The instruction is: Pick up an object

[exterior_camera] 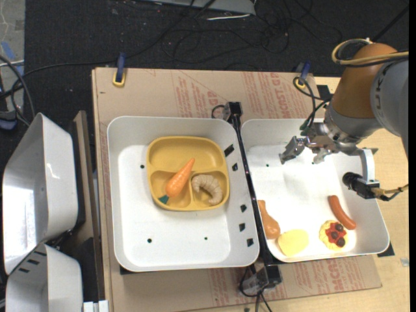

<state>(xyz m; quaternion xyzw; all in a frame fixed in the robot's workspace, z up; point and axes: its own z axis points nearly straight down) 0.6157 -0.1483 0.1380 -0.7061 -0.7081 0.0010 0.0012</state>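
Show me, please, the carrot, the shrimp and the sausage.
carrot (180, 178), camera view, middle of its orange body
shrimp (208, 188), camera view, top of its curled back
sausage (341, 212), camera view, middle of its length

Gripper (305, 149) hangs over the right bin (312, 174), jaws spread with nothing between; sausage (342, 212) sits well apart.

Single fixed camera, mounted above the worktop (195, 86), looking down at a slant, far enough back to take in both white bins: left bin (130, 239) and right bin (370, 236) side by side. Dark floor with cables (162, 38) fills the top. The arm (367, 90) enters from the right edge.
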